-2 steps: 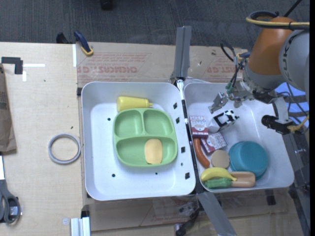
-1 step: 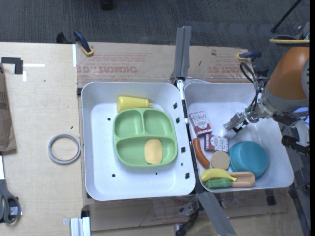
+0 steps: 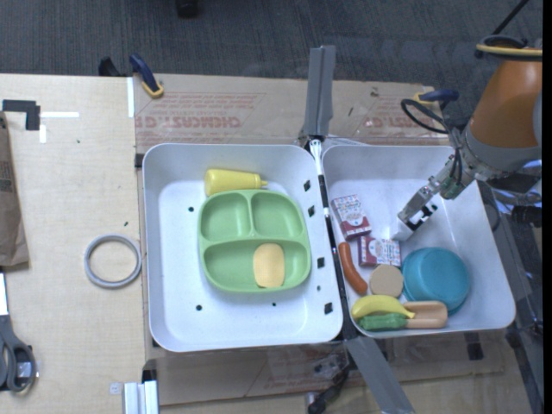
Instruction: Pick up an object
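Camera view shows the gripper (image 3: pixel 405 224) low in the right bin (image 3: pixel 492 257), its fingers slightly apart and holding nothing, just above a small carton (image 3: pixel 382 252). Toward the bin's front edge lie a blue bowl (image 3: pixel 436 279), a sausage (image 3: pixel 350 267) and a banana (image 3: pixel 383 306). A green tray (image 3: pixel 252 238) fills the left bin (image 3: pixel 168 257).

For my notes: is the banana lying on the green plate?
No, the banana lies in the right bin, away from the green plate.
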### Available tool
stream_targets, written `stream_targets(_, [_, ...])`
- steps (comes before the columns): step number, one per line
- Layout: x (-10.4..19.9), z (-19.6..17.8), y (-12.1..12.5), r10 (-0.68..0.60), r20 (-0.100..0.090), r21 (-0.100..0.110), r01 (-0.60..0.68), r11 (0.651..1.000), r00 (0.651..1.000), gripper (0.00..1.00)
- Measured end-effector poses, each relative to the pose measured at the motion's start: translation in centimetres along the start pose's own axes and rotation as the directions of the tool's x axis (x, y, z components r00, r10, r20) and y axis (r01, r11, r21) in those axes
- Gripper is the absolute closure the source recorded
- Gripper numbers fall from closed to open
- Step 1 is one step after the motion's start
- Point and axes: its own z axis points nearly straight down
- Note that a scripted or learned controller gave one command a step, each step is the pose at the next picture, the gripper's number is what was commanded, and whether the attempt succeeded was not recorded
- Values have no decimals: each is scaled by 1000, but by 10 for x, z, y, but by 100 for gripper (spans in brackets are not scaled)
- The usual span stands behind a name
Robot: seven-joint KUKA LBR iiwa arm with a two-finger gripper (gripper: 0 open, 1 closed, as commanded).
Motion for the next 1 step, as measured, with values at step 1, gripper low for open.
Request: stream_targets(1, [38,-2,-4,282,-2,2,-282,959,959,0])
